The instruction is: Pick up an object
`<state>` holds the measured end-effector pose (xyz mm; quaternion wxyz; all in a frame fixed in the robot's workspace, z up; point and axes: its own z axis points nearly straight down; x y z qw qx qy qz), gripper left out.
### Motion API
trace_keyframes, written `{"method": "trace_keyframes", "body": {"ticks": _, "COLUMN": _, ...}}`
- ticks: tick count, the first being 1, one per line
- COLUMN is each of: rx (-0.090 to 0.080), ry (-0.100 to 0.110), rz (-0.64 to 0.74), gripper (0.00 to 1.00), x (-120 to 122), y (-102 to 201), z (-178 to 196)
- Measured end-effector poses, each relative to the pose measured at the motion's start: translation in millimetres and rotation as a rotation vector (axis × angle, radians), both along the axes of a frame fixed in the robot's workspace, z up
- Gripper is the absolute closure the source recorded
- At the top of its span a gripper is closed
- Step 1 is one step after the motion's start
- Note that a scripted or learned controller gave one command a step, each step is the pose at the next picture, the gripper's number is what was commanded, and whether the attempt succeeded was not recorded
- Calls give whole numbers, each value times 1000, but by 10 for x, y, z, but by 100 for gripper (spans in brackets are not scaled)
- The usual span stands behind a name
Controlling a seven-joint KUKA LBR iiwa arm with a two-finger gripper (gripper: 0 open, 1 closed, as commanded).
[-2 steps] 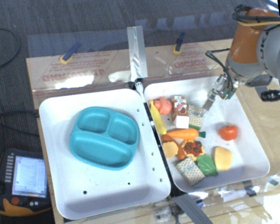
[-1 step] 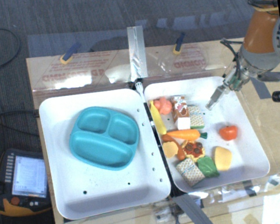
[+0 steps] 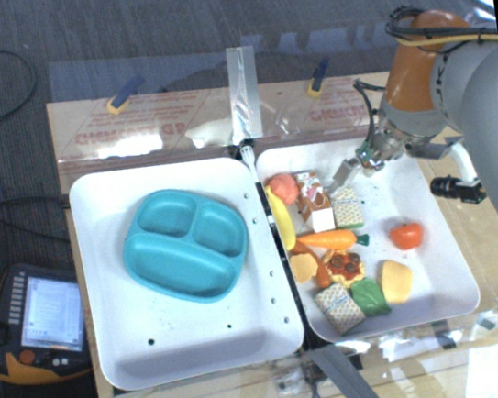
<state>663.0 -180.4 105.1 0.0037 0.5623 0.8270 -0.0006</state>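
Operator: State the pincer (image 3: 345, 172) position and condition.

Technician: The pincer is low over the right bin (image 3: 440, 239), near its rear wall. Whether it is released or clenched cannot be told; nothing is seen between its tips.

Operator: Locate the objects relative to the pincer.

Technician: The food pieces lie in the right bin. The checkered block (image 3: 347, 207) is just below the pincer, the pink piece (image 3: 283, 187) and yellow banana (image 3: 281, 220) to its left, the orange carrot (image 3: 329, 240) below, the red tomato (image 3: 406, 235) below and to its right. The blue tray (image 3: 185, 243) sits well apart in the left bin (image 3: 123, 351)
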Motion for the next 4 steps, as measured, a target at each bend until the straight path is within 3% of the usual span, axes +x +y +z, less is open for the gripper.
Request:
{"method": "trace_keyframes", "body": {"ticks": 1, "rx": 2, "ry": 5, "rz": -222, "gripper": 0, "x": 51, "y": 219, "z": -59}}
{"method": "trace_keyframes", "body": {"ticks": 2, "rx": 0, "ry": -3, "rz": -357, "gripper": 0, "x": 69, "y": 356, "z": -161}}
{"method": "trace_keyframes", "body": {"ticks": 3, "rx": -5, "ry": 2, "rz": -57, "gripper": 0, "x": 63, "y": 448, "z": -159}}
{"method": "trace_keyframes", "body": {"ticks": 4, "rx": 4, "ry": 5, "rz": -100, "gripper": 0, "x": -124, "y": 502, "z": 74}}
